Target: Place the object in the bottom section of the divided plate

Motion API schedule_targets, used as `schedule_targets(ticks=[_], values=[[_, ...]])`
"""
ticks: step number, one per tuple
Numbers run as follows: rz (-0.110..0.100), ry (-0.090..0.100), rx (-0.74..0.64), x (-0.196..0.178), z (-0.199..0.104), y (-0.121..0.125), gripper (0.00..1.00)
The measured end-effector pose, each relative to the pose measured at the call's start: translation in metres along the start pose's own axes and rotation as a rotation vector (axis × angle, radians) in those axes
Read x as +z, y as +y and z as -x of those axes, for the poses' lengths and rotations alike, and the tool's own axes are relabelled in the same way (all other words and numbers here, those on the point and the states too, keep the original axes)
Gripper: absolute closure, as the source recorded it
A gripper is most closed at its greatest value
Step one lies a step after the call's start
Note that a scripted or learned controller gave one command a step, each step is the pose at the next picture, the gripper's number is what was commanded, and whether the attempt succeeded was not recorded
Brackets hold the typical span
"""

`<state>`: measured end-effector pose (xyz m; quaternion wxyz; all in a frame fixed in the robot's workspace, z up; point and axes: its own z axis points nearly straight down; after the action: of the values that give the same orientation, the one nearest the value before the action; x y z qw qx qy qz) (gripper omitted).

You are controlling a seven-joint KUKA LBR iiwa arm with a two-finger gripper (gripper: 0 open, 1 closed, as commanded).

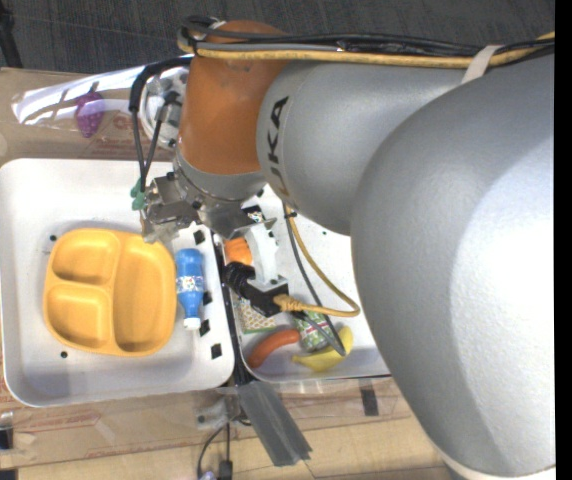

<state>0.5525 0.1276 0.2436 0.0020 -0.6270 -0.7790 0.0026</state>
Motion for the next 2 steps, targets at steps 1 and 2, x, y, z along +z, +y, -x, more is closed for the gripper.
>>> schedule_targets(ticks=[1,2], values=[[-0.002,0.000,0.062,0.024,0.061,-0.018,1.00],[0.000,0.000,-0.044,0.043,0.041,0.003,1.00]])
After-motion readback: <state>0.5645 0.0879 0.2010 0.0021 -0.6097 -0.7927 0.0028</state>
